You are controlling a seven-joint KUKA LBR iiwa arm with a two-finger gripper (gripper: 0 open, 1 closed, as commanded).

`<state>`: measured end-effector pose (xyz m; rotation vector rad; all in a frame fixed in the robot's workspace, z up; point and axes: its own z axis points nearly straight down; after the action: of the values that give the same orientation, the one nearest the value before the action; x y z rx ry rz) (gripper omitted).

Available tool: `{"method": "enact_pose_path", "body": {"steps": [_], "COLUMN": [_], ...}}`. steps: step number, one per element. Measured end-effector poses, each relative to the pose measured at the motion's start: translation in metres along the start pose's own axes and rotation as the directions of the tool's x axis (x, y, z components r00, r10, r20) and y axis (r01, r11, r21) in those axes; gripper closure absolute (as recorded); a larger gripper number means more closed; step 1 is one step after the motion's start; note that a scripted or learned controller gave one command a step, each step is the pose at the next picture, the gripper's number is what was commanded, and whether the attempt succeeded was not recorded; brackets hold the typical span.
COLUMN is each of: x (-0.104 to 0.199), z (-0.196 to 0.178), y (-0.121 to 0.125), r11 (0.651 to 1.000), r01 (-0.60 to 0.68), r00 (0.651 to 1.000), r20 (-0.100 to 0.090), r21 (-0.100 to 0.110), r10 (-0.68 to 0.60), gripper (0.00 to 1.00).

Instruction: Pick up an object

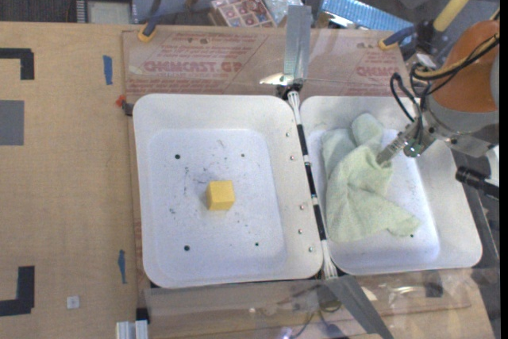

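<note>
At the far left of the frame lies the bare tan wooden bench top (pixel 63 171), marked with black tape corners and two short strips of blue tape. Right of it, in the middle of the frame, sits the left shallow white plastic bin (pixel 159 123), its floor speckled with dark scuffs. A small yellow cube (pixel 221 195) rests near the centre of that floor, well apart from every wall, with nothing near it or over it. A clear sheet with faded red lettering (pixel 198 63) lies behind both bins along the upper middle, and a grey metal strip (pixel 298 44) stands upright above the seam where the two bins meet. Just beside this seam, the right shallow white plastic bin (pixel 452 250) holds a crumpled pale green cloth (pixel 357 186) spread over its left and middle floor. The grey arm with its orange band (pixel 468 83) enters from the upper right, slanting down and leftward, black cables looped beside it. Its two-finger gripper (pixel 386 156) meets the upper right edge of the cloth; whether the fingers are apart or together cannot be told.
</note>
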<state>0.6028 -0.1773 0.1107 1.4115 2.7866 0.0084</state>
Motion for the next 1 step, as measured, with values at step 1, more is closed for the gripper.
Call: {"method": "enact_pose_path", "body": {"steps": [1], "x": [-0.0065], "z": [0.0202], "y": [-0.0302], "r11": [0.985], "r01": [0.175], "r00": [0.985], "r20": [-0.012], "r21": [0.008], "r10": [-0.175], "gripper": [1.0]}}
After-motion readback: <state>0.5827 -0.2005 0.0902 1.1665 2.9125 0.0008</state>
